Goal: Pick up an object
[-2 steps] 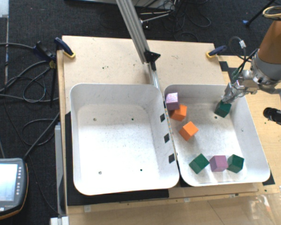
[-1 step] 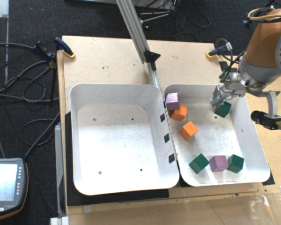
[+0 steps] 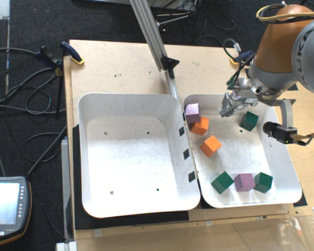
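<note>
Seven cubes (image 3: 211, 145) around end effector (image 3: 230, 109).

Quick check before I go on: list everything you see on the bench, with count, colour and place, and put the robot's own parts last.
White shallow bins: 2, side by side; left bin, right bin.
Green cubes: 3, right bin; one at the back right, one at the front, one at the front right.
Purple cubes: 2, right bin; one at the back left, one at the front between two green cubes.
Orange cubes: 2, right bin; one touching the back purple cube, one near the middle.
Blue-and-yellow clamps: 2, bench's back corners.
Tablet: 1, grey, floor at lower left.
Gripper: 1, grey, above the right bin's back.
</note>
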Motion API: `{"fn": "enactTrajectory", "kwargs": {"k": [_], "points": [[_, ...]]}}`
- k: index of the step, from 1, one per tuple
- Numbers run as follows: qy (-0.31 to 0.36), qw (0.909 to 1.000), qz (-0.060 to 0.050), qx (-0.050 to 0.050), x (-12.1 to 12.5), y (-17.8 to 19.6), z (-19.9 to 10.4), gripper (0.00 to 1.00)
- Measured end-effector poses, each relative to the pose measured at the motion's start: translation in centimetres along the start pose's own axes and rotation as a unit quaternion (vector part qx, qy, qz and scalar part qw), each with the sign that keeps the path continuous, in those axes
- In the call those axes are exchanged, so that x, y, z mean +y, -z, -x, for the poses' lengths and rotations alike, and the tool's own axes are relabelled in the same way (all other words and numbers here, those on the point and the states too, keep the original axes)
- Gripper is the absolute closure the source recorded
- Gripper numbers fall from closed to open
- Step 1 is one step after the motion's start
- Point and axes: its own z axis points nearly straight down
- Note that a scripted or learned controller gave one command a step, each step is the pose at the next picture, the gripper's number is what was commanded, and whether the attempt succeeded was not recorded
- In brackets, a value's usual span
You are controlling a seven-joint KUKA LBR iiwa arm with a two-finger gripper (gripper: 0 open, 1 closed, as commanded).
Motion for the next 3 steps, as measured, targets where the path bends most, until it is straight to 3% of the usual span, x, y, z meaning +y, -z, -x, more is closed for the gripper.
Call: {"fn": "enactTrajectory", "kwargs": {"k": [3], "points": [[0.0,1.0,-0.001,0.0,-0.4,-0.9,-17.4,1.0]]}}
